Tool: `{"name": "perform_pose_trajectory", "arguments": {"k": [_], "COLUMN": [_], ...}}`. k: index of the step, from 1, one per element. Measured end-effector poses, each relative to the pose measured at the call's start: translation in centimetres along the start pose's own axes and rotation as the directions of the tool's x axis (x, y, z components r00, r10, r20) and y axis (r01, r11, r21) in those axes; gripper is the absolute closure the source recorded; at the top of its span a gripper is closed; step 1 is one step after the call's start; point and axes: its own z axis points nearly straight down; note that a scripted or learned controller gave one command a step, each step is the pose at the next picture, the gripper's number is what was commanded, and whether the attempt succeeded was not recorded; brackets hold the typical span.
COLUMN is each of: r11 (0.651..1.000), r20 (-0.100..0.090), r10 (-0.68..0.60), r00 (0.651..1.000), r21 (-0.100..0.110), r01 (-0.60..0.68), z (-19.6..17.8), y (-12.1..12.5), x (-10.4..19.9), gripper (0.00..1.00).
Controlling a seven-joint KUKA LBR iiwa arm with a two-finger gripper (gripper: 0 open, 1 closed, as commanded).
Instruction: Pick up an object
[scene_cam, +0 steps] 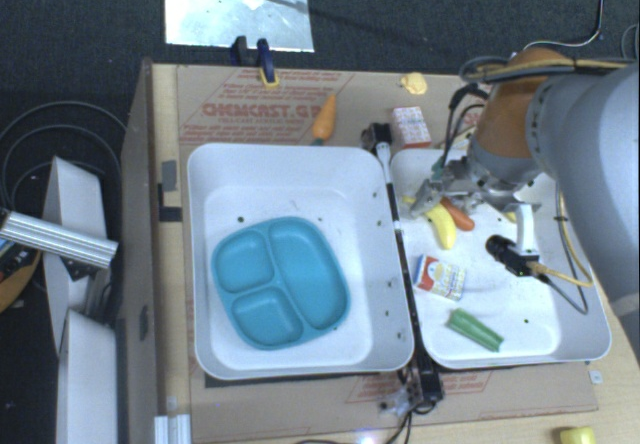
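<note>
Apparently we have lifted nothing yet: our gripper [447, 194] sits low over the banana [440, 226] near the right bin's [580, 337] back-left corner; its grasp we cannot tell.

Arm bent down, gripper [447, 194] lowered leftward.

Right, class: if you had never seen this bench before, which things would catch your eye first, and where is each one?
Most striking is the blue divided tray lying alone in the left bin. Next comes the big grey arm with its orange band, reaching in from the right over the right bin. Below it lie a yellow banana, a small red and white carton and a green block.
</note>
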Motion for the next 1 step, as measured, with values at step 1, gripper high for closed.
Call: {"name": "perform_pose_trajectory", "arguments": {"k": [1], "r11": [1.0], "r20": [-0.001], "r10": [0.002], "r00": [1.0], "r21": [-0.001], "r01": [-0.002], "z": [-1.48], "y": [-0.12], "x": [-0.12], "gripper": [1.0]}}
